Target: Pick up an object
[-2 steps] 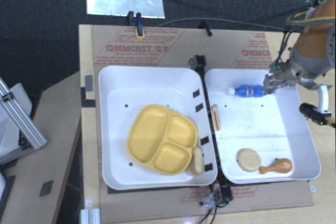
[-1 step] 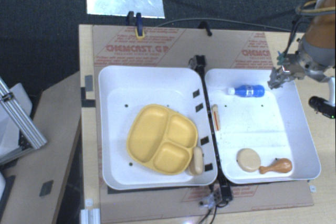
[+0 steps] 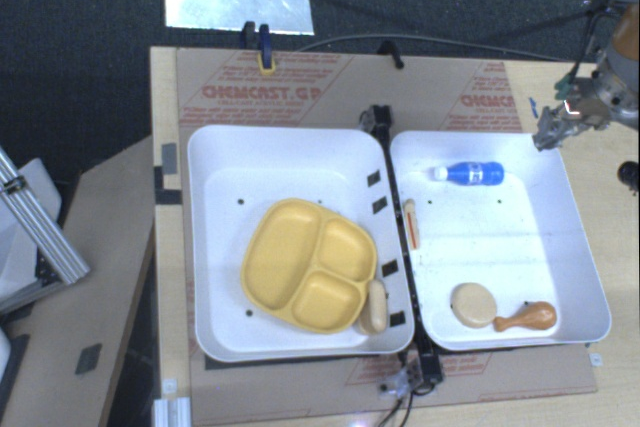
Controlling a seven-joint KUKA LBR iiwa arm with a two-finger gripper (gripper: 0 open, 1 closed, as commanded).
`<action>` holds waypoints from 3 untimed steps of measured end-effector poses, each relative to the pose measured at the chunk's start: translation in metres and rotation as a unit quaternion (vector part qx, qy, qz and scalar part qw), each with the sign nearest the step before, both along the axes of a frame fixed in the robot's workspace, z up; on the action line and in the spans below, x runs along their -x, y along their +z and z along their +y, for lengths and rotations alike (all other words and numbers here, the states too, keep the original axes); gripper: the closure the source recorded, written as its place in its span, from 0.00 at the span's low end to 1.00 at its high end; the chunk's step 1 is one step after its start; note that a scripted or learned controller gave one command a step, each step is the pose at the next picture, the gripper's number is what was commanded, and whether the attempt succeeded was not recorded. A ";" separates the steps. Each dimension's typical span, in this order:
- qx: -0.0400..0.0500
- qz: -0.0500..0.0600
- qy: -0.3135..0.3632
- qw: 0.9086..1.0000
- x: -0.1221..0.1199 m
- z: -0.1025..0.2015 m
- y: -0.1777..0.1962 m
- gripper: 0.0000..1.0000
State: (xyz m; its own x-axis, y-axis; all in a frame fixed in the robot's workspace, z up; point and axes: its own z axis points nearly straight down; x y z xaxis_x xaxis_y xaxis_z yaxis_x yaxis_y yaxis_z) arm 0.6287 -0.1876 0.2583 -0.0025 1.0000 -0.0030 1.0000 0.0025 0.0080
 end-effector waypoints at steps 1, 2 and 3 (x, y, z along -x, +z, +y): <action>-0.002 0.002 0.003 1.000 -0.004 0.048 0.005 1.00; -0.002 0.003 0.003 1.000 -0.004 0.103 -0.011 1.00; -0.002 0.003 0.003 1.000 -0.010 0.155 -0.026 1.00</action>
